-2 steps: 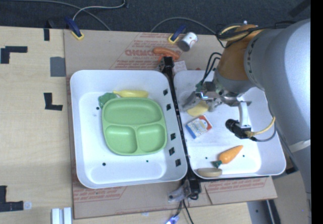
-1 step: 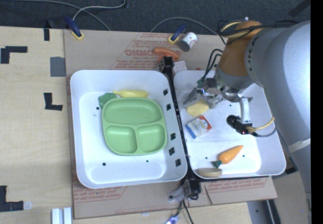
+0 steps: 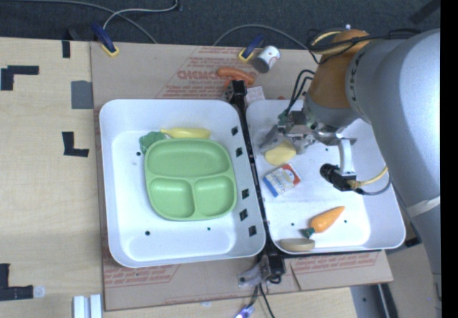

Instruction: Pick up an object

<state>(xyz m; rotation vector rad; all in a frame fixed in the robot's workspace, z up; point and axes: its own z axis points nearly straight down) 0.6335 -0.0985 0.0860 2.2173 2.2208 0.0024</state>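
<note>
The counter is pale wood, with a cardboard sheet under two white bins set side by side and touching along their inner walls.

The arm enters from the right, grey with an orange band, and hangs over the upper part of the right bin.

The left bin holds a green divided plate near its centre. A yellow banana-like piece lies along the plate's upper edge, touching it, and a small dark green item sits at the plate's upper left corner.

The claw is low over the right bin's upper left area, just above a pale yellow object. How far the claw is open cannot be told from this angle, and nothing can be seen between its fingers. The yellow object rests on the bin floor.

Just below it lies a small blue, white and red packet. An orange carrot lies lower in the bin, well apart from the claw. A tan, rounded item sits against the bin's lower wall, just beside the carrot.
</note>
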